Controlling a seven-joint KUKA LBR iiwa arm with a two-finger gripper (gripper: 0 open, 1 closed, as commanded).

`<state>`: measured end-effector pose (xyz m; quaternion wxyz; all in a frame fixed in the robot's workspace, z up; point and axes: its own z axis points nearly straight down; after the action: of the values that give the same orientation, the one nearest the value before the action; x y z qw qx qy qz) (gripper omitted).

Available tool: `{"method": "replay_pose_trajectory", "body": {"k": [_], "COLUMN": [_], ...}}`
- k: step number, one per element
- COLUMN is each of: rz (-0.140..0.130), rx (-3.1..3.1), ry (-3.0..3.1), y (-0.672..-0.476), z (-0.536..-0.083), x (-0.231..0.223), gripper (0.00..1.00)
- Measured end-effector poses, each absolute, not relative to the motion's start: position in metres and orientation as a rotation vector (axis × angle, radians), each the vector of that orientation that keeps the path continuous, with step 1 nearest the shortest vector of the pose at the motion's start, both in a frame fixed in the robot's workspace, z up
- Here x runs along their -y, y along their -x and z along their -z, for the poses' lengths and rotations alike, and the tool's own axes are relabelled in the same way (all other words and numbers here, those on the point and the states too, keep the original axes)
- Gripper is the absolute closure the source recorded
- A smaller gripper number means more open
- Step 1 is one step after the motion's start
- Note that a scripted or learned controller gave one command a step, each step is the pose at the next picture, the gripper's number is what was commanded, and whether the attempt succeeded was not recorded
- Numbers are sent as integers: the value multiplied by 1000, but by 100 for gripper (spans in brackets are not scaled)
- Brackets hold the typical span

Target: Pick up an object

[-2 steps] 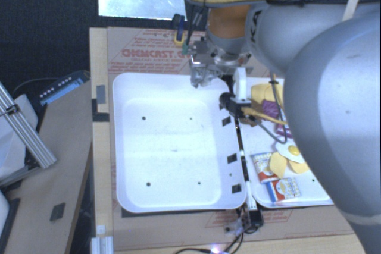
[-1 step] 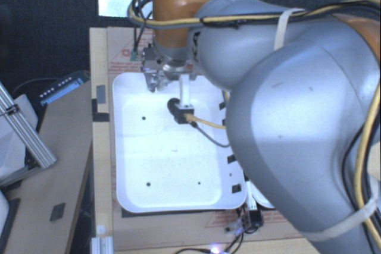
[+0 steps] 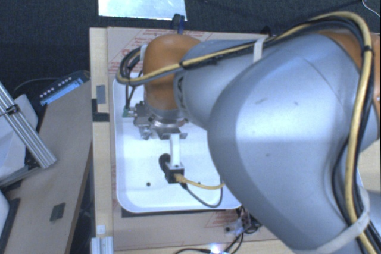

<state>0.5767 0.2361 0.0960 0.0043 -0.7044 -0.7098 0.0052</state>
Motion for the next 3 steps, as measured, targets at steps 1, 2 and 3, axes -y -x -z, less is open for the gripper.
{"method": "replay_pose_trajectory", "body": {"k": [1, 2, 3], "rz": [4, 9, 23], "rx": [2226, 2228, 2232], "ry": [2214, 2215, 2222], "y": [-519, -486, -570], "z": [-169, -238, -338], "x": [-236, -235, -234], "gripper": [100, 100, 100]}}
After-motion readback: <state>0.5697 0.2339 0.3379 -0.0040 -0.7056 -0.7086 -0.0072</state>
